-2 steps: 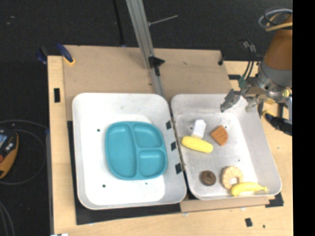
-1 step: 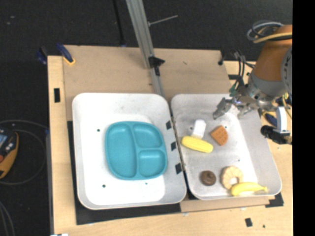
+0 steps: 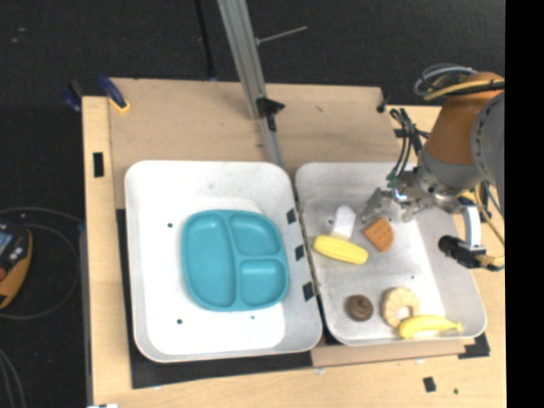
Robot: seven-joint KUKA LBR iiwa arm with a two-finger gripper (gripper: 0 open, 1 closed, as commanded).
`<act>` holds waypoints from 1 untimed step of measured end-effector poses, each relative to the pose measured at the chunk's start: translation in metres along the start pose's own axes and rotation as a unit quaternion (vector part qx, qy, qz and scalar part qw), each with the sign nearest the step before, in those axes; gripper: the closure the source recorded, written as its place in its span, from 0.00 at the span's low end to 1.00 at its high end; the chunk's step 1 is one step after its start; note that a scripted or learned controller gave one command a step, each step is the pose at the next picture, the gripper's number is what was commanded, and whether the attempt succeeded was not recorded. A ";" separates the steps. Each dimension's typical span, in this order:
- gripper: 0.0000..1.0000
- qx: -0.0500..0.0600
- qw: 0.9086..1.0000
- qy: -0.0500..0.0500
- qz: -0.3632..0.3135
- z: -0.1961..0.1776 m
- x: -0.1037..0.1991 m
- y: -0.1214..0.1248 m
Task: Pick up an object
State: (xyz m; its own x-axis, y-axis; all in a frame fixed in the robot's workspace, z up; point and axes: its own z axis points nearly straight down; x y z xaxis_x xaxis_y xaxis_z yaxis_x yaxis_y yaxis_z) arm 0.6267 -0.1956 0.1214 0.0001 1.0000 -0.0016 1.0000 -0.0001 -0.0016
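- Camera view, from my remote seat: the arm comes in from the right and its tool hangs over the upper middle of the right bin, low and near the bin floor.
- The tool's fingers are spread apart with nothing between them, so I count it as open and carrying nothing.
- I judge the step in hand to be the approach to a grasp; no object is picked up yet.
- The nearest candidate is the orange block, lying just below the fingertips; I cannot tell whether a finger touches it.
- A small white piece sits just to the left of that block, and a yellow corn cob lies just below the two.
- Further down the same bin I see a brown round piece, a pale ring-shaped pastry and a banana touching the pastry along the lower edge.
- The left bin holds a teal divided plate, well apart from the tool.
- For the next move I would centre the fingers over the orange block, lower until they straddle it, then close and lift straight up.
- The risk I see is crowding: the white piece and the corn cob are near enough that a finger could land on one or nudge the block away.
- Pose: the orange band sits at the top right above the wrist, the wrist points down and to the left, and cables loop around it over the surface.
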 end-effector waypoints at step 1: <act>1.00 -0.003 1.000 -0.001 0.000 -0.015 -0.001 0.002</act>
State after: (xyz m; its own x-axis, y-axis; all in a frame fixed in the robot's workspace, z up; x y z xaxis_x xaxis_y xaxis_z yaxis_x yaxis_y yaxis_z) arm 0.6283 -0.1967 0.1361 0.0000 1.0000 -0.0033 1.0000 0.0000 0.0042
